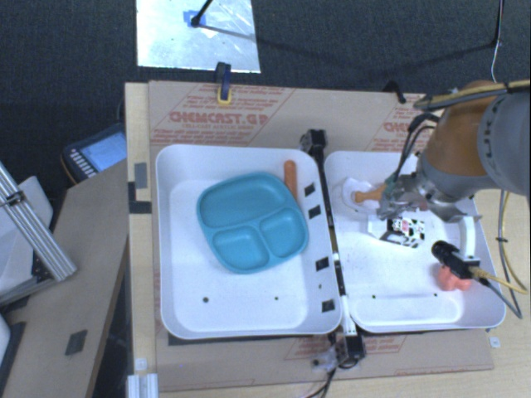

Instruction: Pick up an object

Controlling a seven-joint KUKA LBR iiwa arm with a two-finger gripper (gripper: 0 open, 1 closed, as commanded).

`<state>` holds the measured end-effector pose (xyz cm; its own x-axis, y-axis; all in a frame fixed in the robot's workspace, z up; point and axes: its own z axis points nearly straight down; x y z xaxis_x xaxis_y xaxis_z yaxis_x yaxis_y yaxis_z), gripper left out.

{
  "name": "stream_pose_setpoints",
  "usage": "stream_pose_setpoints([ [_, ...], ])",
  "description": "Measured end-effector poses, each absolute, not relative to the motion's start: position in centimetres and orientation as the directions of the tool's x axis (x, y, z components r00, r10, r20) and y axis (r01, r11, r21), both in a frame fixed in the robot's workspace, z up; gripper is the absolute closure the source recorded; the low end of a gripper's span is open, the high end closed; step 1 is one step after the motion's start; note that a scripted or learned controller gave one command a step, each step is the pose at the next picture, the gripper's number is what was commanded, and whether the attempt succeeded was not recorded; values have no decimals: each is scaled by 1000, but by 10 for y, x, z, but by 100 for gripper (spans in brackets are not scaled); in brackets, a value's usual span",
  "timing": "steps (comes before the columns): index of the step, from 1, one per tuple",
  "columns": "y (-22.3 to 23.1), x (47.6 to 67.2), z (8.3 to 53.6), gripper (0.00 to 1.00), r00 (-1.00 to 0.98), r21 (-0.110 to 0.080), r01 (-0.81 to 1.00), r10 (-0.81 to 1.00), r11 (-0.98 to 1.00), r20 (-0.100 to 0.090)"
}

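My gripper [393,206] is low over the right bin [373,305], in its back half. Just in front of it lies a small black-and-white patterned object [405,231]. To the gripper's left, a white object with an orange end [358,195] rests on the bin floor, close to the gripper's tip. A salmon-pink object [452,280] lies near the bin's right front corner. The wrist blocks the view of what lies directly under the gripper, and nothing can be seen held in it.
The left bin [182,305] holds a blue divided plate [250,220] and a thin orange stick [289,177] by its back right wall. A black divider [325,222] runs between the bins. The grey and orange arm [477,152] covers the right bin's back right.
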<state>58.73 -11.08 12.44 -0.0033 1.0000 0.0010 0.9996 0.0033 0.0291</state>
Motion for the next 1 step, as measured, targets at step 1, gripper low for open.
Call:
stream_pose_setpoints([
  [1,-110,582,186,100,-4,7,1000,1000,4,-1],
])
